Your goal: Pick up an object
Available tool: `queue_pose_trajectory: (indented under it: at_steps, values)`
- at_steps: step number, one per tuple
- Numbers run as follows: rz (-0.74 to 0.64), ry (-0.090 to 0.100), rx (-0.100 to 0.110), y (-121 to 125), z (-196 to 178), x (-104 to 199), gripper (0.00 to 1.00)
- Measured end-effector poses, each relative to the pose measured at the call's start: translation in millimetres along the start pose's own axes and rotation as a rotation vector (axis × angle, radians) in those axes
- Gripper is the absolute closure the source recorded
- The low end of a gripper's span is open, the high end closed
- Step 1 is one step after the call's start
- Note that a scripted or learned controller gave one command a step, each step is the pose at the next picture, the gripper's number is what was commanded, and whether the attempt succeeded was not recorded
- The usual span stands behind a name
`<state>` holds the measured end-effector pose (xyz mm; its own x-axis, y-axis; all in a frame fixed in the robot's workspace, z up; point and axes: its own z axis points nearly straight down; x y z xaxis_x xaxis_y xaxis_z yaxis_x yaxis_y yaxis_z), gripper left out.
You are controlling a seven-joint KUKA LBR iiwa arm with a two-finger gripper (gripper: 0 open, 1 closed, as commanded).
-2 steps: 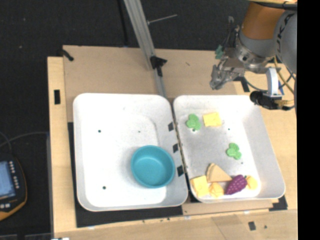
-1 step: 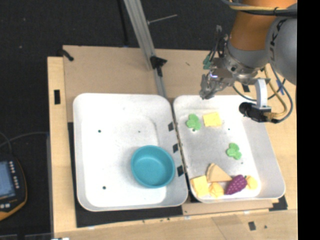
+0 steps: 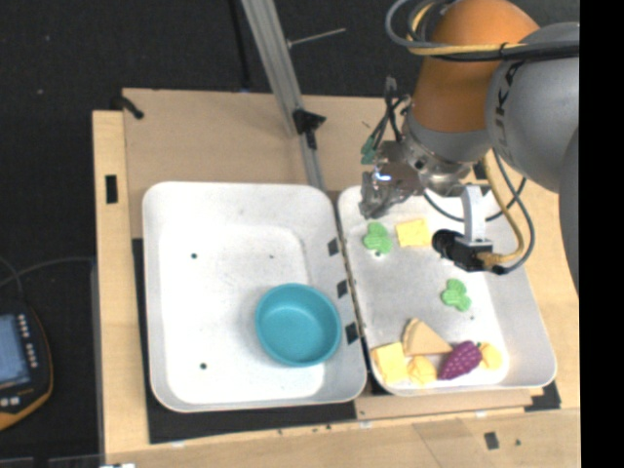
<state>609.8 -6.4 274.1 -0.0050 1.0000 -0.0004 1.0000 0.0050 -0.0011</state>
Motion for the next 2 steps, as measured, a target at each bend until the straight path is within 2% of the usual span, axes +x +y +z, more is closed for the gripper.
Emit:
queue_pose_trajectory:
  at_steps: [1, 2]
  values:
    - [0.000, 0.000, 0.000, -24.4, 15.1, 37.2, 1.00]
    - [0.001, 0.002, -0.002, -41.2, 14.5, 84.2, 1.00]
